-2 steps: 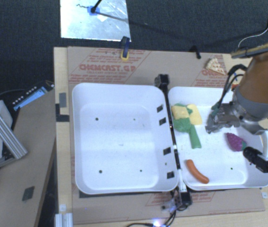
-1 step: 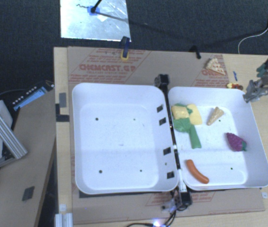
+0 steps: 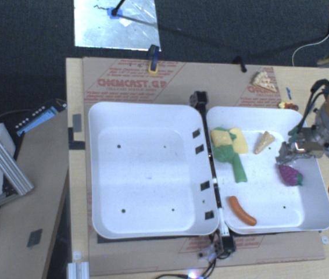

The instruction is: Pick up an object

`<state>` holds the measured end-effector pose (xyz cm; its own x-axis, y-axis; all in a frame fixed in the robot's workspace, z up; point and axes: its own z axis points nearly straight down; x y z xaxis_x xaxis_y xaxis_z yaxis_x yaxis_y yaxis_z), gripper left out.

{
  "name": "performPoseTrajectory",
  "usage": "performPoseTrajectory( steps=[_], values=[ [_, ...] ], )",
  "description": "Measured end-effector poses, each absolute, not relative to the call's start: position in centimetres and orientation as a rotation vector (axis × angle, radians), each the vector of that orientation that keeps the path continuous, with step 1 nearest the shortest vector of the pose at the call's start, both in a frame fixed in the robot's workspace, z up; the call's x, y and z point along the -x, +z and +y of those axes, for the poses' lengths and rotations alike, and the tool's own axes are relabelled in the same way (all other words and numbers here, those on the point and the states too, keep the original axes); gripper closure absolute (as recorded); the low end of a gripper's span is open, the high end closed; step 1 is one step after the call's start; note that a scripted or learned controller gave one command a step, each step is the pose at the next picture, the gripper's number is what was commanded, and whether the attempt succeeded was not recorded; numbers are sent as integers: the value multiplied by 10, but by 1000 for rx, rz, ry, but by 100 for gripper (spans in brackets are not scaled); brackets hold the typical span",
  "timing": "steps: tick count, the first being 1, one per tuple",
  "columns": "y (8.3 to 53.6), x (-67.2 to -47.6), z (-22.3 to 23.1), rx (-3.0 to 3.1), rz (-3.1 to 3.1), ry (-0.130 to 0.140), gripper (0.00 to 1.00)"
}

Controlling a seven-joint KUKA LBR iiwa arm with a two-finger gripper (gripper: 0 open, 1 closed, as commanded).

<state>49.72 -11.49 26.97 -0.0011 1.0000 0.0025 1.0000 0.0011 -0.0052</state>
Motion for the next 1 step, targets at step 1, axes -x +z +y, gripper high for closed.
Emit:
performPoseTrajectory(
  steps=[1],
  values=[
    [145, -509, -150, 2219, -2215, 8, 100]
  ],
)
